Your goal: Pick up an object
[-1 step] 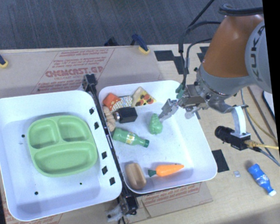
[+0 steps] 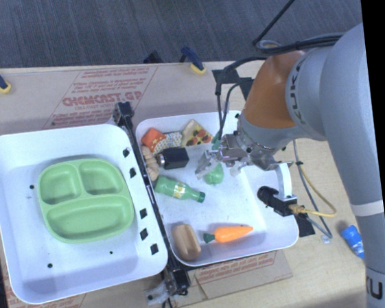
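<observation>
Hovering end effector (image 2: 213, 163) over rt bin (image 2: 258, 246)

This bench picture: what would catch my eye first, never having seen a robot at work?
Most striking is the big grey arm with its orange band, reaching in from the right over the right bin. Its gripper hangs just above a small green item among toy foods: a green bottle, a carrot, a bread roll. In the left bin lies a green divided plate.
</observation>
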### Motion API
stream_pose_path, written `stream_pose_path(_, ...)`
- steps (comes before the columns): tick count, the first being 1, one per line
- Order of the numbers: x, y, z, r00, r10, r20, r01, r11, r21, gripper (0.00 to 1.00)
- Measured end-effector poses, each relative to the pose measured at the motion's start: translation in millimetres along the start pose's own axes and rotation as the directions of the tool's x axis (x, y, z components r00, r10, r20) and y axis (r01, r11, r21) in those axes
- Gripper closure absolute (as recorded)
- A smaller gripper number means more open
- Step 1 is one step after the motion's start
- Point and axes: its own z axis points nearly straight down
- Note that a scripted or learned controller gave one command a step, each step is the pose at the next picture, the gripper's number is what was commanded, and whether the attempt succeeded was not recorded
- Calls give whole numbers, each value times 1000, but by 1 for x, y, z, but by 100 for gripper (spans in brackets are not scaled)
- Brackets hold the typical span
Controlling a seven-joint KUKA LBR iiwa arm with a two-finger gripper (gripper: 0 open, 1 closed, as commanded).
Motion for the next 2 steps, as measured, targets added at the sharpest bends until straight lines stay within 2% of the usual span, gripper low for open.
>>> stream_pose_path(1, 5, 38, 60, 911, -412, 3, 412, 911, -4, 0)
stream_pose_path(2, 4, 38, 49, 910, -416, 3, 416, 910, -3, 100)
